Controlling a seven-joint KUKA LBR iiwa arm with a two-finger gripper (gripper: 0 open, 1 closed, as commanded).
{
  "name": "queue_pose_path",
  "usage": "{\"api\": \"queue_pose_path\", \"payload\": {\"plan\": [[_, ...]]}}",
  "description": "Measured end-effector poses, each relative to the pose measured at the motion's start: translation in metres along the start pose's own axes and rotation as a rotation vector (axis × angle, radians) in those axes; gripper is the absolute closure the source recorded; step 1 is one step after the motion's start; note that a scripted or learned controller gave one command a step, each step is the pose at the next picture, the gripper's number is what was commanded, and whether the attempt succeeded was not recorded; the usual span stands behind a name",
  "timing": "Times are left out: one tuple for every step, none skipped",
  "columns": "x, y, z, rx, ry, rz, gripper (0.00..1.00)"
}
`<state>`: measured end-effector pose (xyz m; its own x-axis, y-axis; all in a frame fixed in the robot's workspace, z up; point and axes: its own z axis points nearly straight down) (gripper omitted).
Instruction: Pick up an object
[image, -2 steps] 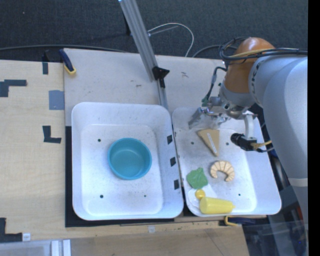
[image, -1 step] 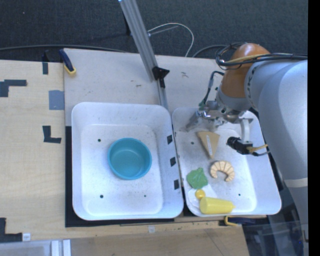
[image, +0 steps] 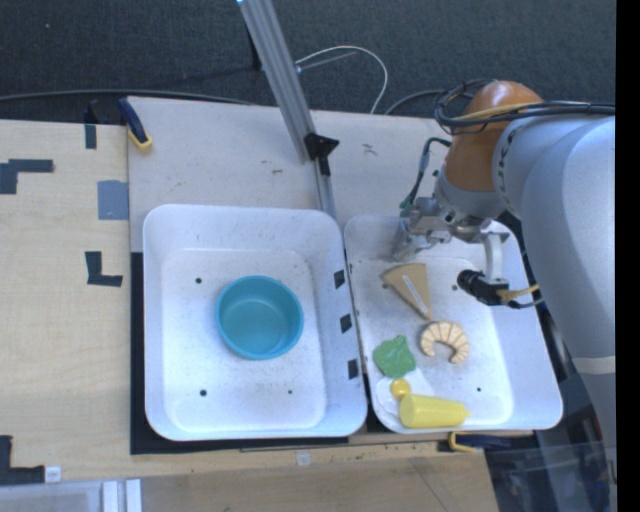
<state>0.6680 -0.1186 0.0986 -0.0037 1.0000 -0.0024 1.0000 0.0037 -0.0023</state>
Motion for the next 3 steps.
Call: {"api": "queue_pose_path", "payload": {"plan": [[-0.004,-0.007,-0.048,-0.005,0.002,0.002,1.00],[-0.007,-0.011,-0.110,-0.008,0.001,0.003,1.00],[-0.006,-0.010,-0.145,-0.005,0.002,0.002,1.00]]}}
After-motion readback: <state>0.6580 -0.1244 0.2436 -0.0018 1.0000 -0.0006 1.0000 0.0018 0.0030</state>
